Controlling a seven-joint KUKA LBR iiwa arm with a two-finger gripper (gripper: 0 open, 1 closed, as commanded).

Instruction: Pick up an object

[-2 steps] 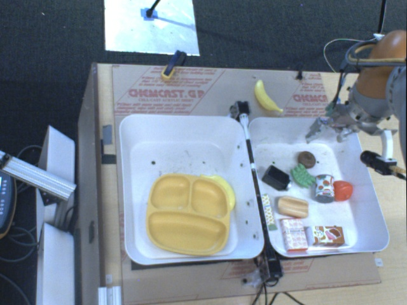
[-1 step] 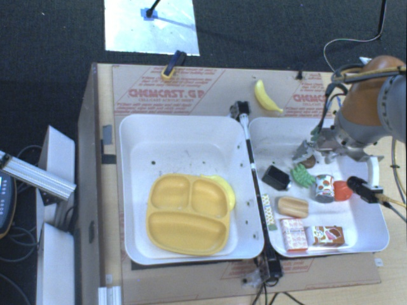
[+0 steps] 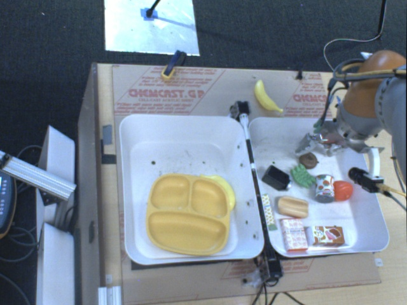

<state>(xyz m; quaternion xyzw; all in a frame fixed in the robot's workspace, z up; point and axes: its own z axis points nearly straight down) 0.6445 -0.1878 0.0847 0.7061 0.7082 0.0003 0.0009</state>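
Observation:
My gripper (image 3: 314, 146) hangs over the back of the right bin (image 3: 375, 234), open, with nothing between its fingers. A small brown round object (image 3: 309, 160) lies just in front of it, apart from it. Further forward in the same bin lie a black block (image 3: 276, 177), a green leafy toy (image 3: 303, 175), a small can (image 3: 324, 188), a red tomato (image 3: 343, 190), a tan bun (image 3: 292, 206) and two small cartons (image 3: 294, 235) (image 3: 329, 236).
The left bin (image 3: 137, 145) holds a yellow compartment plate (image 3: 187, 211). A banana (image 3: 268, 98) lies on the cardboard behind the bins. The divider between the two bins (image 3: 251, 164) runs front to back just left of the black block.

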